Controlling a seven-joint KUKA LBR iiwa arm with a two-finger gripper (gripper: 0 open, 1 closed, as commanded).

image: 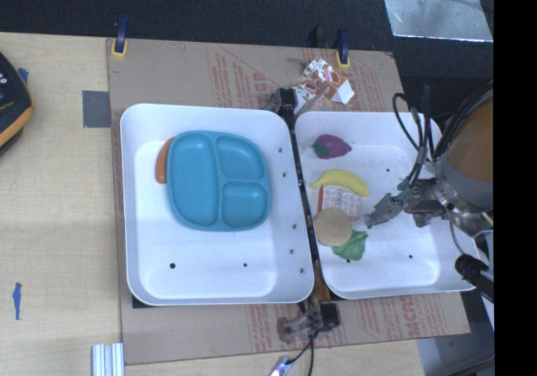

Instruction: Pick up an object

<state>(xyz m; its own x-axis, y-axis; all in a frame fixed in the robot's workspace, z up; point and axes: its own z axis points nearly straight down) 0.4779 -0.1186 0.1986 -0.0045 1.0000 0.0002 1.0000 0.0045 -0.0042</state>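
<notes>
- The right bin (436,269) carried a tight cluster at its left edge; the gripper (375,216) hovered just beside it, fingers slightly spread and pinching nothing.
- The tan disc (332,227) touched the green piece (353,247) and the red-and-white packet (341,197); a descent there risked a glancing, failed grasp.
- The banana (342,180) could roll aside; the purple piece (332,145) sat apart, safer.

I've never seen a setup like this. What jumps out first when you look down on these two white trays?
The big blue divided plate fills much of the left bin, with something orange peeking from under its left edge. In the right bin lies a cluster of small toy foods: a yellow banana, a purple piece and a green one. The gripper reaches in from the right, just beside that cluster.
</notes>
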